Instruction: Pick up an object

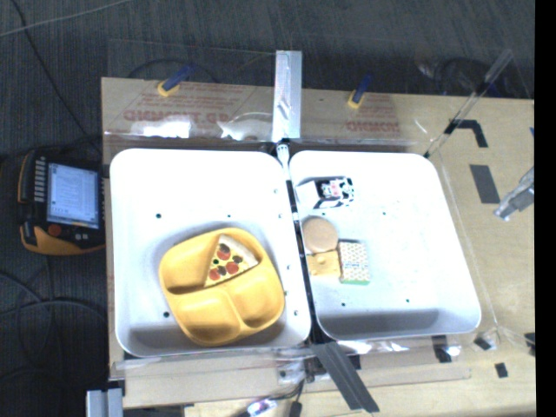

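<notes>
On my far left a control pendant point(65, 200) lies off the bench. The left bin point(139, 189) holds a yellow divided plate point(208, 307), and a pizza slice toy point(233, 259) rests in the plate's upper compartment. In the right bin point(417, 259), close to the shared wall, sit a black-and-white toy point(334, 190), a round tan disc point(318, 233), a tan slice point(323, 265) and a pale patterned block point(354, 261) touching that slice. My gripper point(514, 200) is just a grey tip at the right edge, well apart from everything; whether it is apart or together I cannot tell.
</notes>
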Robot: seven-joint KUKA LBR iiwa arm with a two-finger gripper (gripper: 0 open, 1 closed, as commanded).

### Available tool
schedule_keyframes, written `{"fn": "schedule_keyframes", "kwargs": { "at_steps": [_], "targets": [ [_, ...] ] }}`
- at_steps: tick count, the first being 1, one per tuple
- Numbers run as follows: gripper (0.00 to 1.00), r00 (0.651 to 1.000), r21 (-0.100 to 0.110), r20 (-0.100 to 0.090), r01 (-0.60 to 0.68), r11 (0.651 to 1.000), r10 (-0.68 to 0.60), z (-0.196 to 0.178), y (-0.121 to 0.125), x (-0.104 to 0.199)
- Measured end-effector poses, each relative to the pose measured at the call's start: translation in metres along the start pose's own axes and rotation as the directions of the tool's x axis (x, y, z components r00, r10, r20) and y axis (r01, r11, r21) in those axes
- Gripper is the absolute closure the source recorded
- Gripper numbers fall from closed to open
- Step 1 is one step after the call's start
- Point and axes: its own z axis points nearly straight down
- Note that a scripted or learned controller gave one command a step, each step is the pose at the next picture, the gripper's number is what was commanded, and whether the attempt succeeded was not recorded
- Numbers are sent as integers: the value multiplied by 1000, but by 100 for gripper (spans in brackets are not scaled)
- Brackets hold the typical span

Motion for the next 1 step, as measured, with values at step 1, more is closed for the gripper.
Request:
{"fn": "schedule_keyframes", "kwargs": {
  "at_steps": [1],
  "targets": [
    [100, 1000, 0, 1, 28, 1000, -28, 5, 10, 9]
  ]
}}
